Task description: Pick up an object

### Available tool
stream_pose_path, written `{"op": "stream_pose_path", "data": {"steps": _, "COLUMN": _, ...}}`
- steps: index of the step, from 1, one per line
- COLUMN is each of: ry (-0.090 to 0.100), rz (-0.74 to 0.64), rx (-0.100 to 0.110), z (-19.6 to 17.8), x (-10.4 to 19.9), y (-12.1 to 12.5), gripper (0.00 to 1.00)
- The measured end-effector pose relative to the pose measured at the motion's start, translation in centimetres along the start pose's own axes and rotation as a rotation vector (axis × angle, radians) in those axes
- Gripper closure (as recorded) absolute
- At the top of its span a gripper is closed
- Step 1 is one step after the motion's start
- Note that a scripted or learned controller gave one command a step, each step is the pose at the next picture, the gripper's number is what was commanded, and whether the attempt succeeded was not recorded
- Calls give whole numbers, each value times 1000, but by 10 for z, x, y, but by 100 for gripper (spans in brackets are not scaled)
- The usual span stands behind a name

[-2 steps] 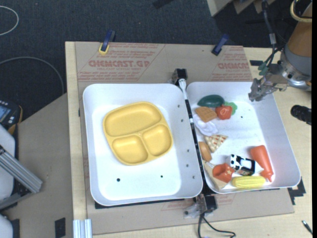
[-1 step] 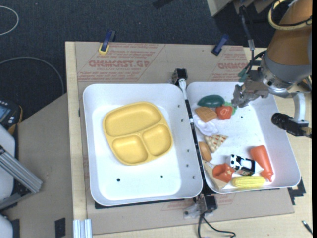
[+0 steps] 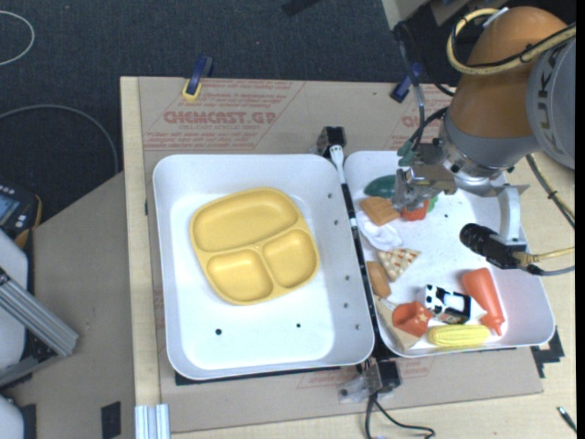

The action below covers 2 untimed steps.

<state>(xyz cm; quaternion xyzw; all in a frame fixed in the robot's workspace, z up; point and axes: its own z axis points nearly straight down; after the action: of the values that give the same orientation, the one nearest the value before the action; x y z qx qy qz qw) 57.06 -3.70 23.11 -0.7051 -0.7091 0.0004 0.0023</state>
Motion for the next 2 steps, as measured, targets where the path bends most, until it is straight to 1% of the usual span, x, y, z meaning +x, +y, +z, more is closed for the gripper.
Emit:
{"op": "stream_pose_path", "data": {"steps": 1, "ry": 0, "rz": 1, "rx": 1, "z": 13, "x": 54, "y": -24, "gripper": 100}}
{"op": "stream_pose_path", "data": {"steps": 2, "ry": 0, "rz": 0, "rx": -1, "z": -3, "x": 101, "y": -43, "gripper": 100}}
